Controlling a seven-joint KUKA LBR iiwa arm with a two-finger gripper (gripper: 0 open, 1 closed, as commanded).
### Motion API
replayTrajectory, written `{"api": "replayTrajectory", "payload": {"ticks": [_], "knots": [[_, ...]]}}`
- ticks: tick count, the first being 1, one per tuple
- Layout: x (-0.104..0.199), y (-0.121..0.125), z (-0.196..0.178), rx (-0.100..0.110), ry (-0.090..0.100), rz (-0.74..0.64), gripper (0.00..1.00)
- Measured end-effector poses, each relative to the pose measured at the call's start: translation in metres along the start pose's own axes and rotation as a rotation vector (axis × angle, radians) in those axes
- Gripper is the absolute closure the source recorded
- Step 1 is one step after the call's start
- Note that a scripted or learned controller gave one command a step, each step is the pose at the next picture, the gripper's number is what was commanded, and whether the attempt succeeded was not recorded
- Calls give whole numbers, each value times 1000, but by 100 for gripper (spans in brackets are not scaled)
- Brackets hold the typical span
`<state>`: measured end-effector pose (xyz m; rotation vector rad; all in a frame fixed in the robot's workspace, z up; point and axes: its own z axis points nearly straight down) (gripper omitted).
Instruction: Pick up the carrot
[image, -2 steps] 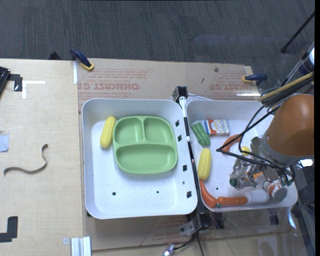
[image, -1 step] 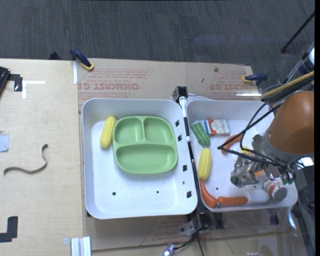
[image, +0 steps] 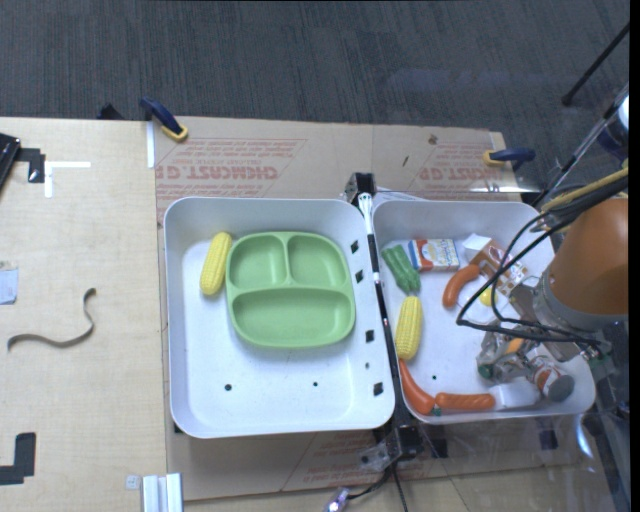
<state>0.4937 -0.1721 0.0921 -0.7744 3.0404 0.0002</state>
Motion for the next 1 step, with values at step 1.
{"api": "replayTrajectory", "payload": {"ticks": [1], "knots": [[-2,0,-10,1,-5,3,100]]}}
